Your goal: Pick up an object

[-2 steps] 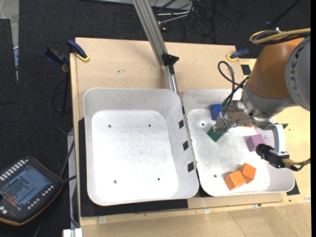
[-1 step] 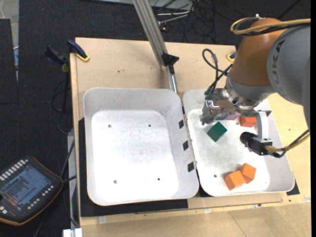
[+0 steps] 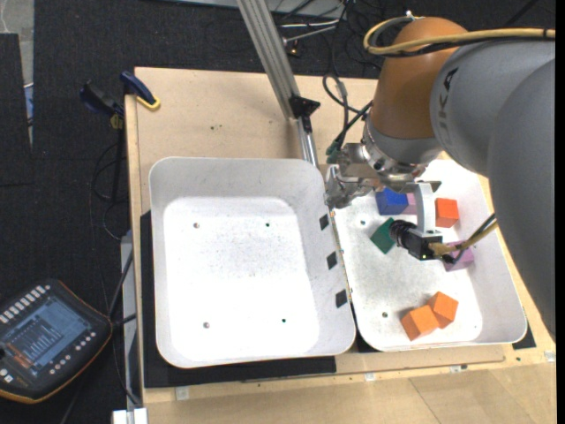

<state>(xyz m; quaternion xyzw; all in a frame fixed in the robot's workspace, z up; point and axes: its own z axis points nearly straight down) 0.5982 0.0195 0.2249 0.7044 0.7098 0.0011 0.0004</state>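
the arm comes in from 3 o'clock and hangs over the right bin, its gripper low at that bin's 10 o'clock corner, near the rim shared with the left bin. i cannot tell how the gripper is set. a blue block lies just beside it at 4 o'clock, with a green block below that and an orange block toward 3 o'clock. a purple block sits farther right. two more orange blocks, one touching the other, lie at the bin's 6 o'clock.

The arm hides the claw and part of the blue block.
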